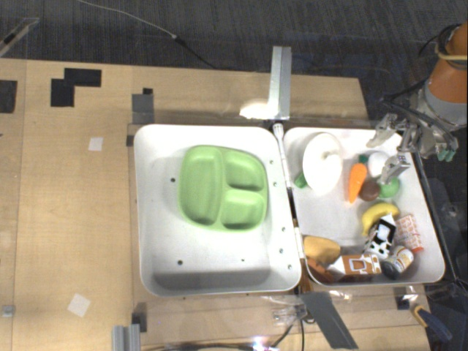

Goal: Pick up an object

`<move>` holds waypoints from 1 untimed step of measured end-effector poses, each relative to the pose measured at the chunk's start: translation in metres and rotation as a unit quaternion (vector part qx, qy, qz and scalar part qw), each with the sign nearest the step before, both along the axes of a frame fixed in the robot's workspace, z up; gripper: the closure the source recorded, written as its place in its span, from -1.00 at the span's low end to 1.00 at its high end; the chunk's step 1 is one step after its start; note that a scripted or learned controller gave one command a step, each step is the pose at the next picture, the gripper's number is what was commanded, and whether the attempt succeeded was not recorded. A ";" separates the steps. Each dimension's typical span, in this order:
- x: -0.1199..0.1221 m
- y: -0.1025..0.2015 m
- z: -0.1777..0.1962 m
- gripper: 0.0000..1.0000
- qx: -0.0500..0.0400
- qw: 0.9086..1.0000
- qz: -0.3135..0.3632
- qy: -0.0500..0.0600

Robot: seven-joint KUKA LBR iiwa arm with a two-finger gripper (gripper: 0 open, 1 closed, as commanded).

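while the gripper (393, 148) hangs at the right bin's (431, 218) 1 o'clock corner, its fingers spread and pinching nothing, the objects lie loose below it.
a carrot (355, 181) lies near the bin's middle, a white cup (322, 162) at its 9 o'clock, a green ball (390, 187) at its 3 o'clock just under the fingertips. a banana (379, 214) sits at the carrot's 5 o'clock; past it, toward 6 o'clock, a cow toy (380, 240), a can (398, 262) and a brown carton (358, 265) crowd the near wall. the left bin (157, 269) holds a green tray (221, 187).
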State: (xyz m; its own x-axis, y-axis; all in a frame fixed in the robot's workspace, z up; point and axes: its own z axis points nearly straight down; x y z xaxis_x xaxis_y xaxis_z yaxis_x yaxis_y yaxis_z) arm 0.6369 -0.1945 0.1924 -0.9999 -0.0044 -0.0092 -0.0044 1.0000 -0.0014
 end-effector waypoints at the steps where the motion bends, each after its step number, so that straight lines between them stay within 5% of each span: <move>1: 0.020 0.000 -0.100 -1.00 -0.001 1.000 -0.025 -0.006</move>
